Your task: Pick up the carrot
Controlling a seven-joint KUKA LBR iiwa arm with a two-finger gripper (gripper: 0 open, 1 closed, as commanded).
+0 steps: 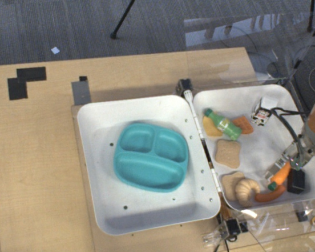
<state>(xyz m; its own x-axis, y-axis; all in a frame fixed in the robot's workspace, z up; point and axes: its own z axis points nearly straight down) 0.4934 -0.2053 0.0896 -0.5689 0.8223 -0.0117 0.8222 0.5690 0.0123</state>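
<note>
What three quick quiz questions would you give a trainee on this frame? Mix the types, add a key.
1. True or false: the teal divided plate lies in the right bin.
2. Which item lies nearest the gripper? A) green bottle B) carrot C) tan square of bread
3. Fill in: the carrot lies near the ____ corner of the right bin, as the camera sees it.

Key: 1. False, it lies in the left bin. 2. B. 3. Lower right.
</note>
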